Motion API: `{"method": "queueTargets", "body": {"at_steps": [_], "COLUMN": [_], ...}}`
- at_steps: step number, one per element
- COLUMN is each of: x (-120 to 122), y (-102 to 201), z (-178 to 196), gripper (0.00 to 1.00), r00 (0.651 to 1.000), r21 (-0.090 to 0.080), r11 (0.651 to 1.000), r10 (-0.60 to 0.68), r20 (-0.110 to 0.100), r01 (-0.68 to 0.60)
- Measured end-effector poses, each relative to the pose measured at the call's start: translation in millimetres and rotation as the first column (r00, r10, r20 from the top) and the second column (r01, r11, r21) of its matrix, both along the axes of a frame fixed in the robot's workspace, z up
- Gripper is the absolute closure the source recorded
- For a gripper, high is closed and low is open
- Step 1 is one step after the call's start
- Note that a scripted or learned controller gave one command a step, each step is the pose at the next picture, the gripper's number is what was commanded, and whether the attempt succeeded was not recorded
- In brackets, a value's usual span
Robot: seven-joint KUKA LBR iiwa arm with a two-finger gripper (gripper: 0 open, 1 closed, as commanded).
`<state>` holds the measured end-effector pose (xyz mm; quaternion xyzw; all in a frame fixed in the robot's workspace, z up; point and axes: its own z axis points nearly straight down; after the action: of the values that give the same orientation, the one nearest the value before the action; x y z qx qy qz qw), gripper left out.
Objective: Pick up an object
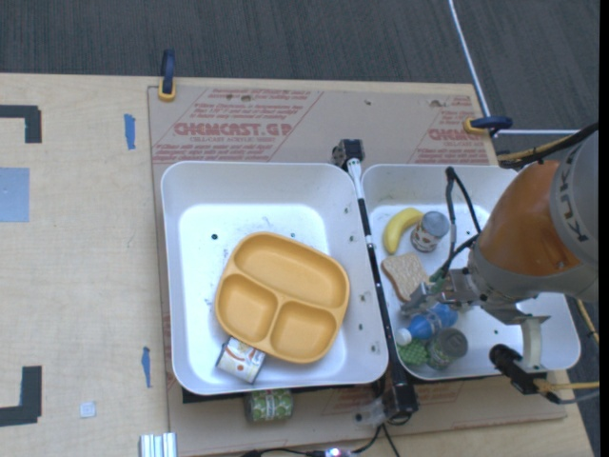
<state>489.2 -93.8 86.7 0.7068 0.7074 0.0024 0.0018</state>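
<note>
The right bin [561, 346] holds a yellow banana [401, 228], a small grey-lidded jar [433, 229], a slice of bread [405, 274], a blue bottle [430, 323], a green piece [413, 354] and a grey can [448, 345]. My gripper [433, 296] is low in this bin, just right of the bread and right above the blue bottle. The orange and grey arm [533, 231] covers the bin's right half. Nothing can be seen held in the gripper.
The left bin [190, 217] carries a yellow three-part plate [283, 298] and a small white carton [240, 360] at the plate's front corner. A green can [269, 406] lies outside, in front of the left bin. A black bar [366, 227] runs between the bins.
</note>
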Motion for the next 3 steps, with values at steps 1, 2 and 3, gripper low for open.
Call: {"method": "queueTargets", "body": {"at_steps": [1, 2, 3], "x": [-6, 14, 49], "y": [2, 1, 0], "z": [0, 0, 0], "gripper": [0.00, 0.00, 0.00], "r00": [1.000, 1.000, 1.000], "r21": [-0.002, -0.001, -0.001], "r11": [1.000, 1.000, 1.000], "r10": [-0.001, -0.001, 0.000], "r20": [0.004, -0.005, -0.004], "r01": [0.001, 0.001, 0.000]}}
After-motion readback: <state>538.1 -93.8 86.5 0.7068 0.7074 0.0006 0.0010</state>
